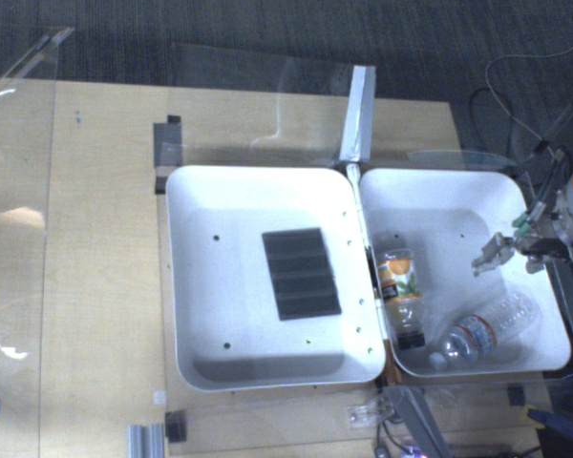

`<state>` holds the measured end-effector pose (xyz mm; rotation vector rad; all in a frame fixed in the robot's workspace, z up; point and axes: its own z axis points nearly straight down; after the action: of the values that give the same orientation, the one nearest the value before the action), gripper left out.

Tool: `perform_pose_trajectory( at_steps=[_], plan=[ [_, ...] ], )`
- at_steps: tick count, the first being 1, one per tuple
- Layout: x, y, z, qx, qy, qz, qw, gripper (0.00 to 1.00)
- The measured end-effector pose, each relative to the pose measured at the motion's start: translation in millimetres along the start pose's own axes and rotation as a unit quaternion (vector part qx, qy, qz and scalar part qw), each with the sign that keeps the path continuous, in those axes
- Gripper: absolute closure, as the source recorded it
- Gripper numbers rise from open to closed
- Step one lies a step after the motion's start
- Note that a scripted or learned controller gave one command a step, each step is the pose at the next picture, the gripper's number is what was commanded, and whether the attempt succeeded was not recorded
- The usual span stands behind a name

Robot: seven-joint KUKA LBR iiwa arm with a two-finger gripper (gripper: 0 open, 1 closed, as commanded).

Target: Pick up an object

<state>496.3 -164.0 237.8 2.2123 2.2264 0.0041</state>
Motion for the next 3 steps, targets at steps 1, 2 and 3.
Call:
perform_pose_trajectory(
  at_steps=[1, 2, 3],
  plan=[
    [74.8, 17.4, 85.1, 0.0, 0.0, -0.04, 0.9992, 0.0],
    [76.5, 42.5, 148.4, -0.005, 0.0, 0.018, 0.9998, 0.0],
    [77.5, 44.3, 137.1, -0.007, 0.001, 0.019, 0.9998, 1.0]
  ],
)
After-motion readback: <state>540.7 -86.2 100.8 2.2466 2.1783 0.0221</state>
